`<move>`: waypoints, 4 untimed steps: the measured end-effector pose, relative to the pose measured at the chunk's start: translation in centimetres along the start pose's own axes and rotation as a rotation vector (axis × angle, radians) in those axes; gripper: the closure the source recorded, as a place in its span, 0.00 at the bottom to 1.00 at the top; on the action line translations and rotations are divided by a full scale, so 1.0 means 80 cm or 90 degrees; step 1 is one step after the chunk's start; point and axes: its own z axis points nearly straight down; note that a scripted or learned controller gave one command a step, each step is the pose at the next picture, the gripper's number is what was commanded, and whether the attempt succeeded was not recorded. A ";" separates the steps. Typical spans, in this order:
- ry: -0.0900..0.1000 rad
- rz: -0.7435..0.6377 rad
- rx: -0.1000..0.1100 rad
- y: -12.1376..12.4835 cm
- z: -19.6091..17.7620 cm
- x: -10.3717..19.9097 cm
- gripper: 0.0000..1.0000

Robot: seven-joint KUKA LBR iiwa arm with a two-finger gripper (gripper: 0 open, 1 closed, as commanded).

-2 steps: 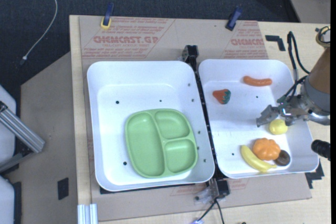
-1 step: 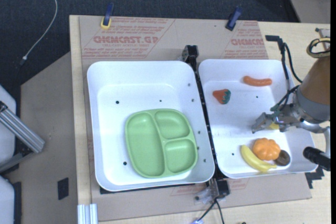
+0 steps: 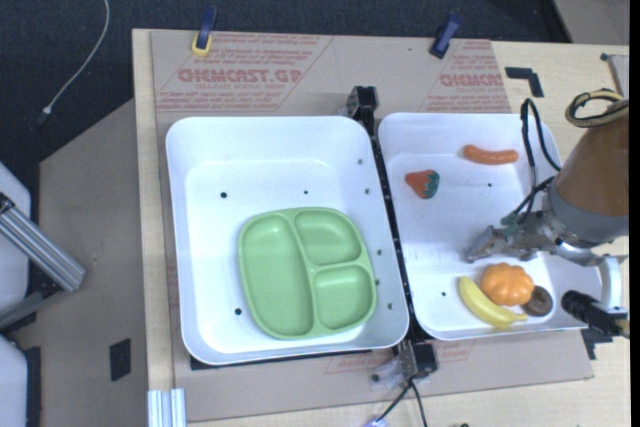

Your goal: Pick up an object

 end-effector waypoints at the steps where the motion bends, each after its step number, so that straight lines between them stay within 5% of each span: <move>1: -0.001 0.000 -0.003 0.001 -0.016 0.000 1.00; 4: -0.003 -0.001 -0.007 0.007 -0.182 -0.005 1.00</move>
